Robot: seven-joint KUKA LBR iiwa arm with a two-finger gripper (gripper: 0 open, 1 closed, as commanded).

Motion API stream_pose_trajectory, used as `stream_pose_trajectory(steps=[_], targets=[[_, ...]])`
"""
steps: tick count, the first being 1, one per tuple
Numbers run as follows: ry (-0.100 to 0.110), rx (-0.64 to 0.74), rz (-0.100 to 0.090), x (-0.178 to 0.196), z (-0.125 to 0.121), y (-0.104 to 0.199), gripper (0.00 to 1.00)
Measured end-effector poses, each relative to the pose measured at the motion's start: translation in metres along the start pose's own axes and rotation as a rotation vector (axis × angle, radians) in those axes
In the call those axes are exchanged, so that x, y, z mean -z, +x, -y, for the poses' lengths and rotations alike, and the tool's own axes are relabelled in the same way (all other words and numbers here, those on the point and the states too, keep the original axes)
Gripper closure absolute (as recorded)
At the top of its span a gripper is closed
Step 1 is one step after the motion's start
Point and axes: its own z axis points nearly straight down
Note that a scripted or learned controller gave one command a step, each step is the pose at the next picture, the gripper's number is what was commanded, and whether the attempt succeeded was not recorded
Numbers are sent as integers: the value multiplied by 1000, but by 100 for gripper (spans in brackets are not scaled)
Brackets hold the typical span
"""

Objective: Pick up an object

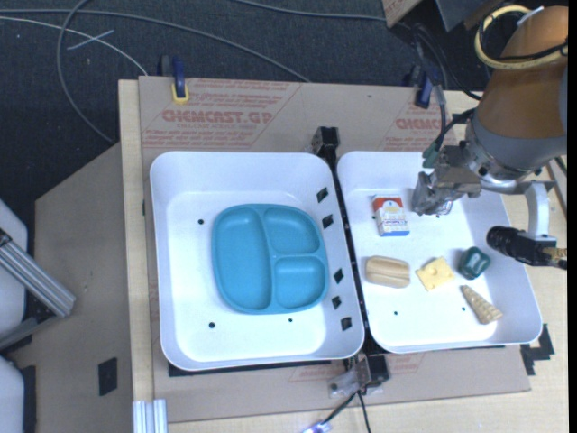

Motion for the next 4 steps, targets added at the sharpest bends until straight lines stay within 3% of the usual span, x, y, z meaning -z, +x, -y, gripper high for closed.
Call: stream_pose_trajectory(steps=[1, 3, 4], targets=[[2, 1, -1, -17, 15, 56, 100], [0, 1, 0, -15, 28, 152, 100], [-1, -4, 2, -15, 28, 149, 0]])
